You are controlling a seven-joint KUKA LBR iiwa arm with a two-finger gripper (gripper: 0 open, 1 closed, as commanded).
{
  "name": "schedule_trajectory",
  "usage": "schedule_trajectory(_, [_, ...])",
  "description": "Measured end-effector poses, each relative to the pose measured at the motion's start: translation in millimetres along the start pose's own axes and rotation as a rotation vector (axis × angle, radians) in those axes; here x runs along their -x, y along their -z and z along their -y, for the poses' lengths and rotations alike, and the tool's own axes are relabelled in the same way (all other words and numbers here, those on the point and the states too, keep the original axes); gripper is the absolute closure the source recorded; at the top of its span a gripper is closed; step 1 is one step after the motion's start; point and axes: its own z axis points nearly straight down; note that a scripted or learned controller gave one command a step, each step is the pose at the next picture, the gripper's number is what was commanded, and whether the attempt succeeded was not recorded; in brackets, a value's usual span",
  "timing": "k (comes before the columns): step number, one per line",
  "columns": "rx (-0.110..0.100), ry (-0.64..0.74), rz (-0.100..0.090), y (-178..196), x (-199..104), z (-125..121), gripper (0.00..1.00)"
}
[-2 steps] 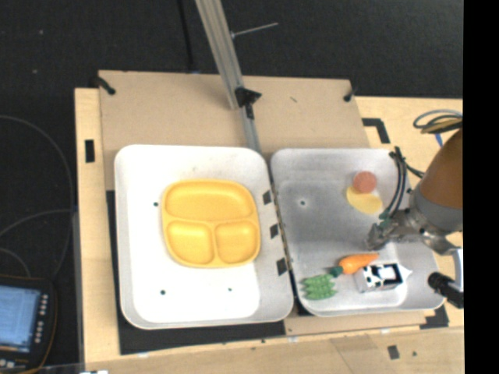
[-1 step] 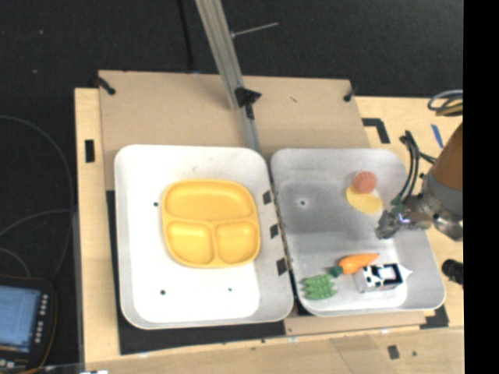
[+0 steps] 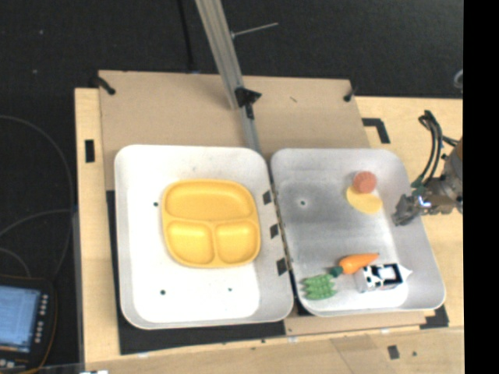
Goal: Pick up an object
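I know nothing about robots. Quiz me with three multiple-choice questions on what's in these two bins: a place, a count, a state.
1. Where is the yellow divided plate?
A. left bin
B. right bin
C. bench

2. How many compartments does it have?
A. two
B. three
C. five

3. The carrot is:
A. between the gripper's fingers
B. lying in the right bin
C. on the plate

Answers: 1 A, it sits inside the left bin. 2 B, one wide section above two smaller ones. 3 B, it lies on the floor of the right bin, apart from the gripper at the bin's right edge.
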Motion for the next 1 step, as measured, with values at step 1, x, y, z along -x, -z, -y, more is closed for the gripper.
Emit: schedule_trajectory(1, [-0.001,0.000,0.000,54.6,2.0,-2.3,1.00])
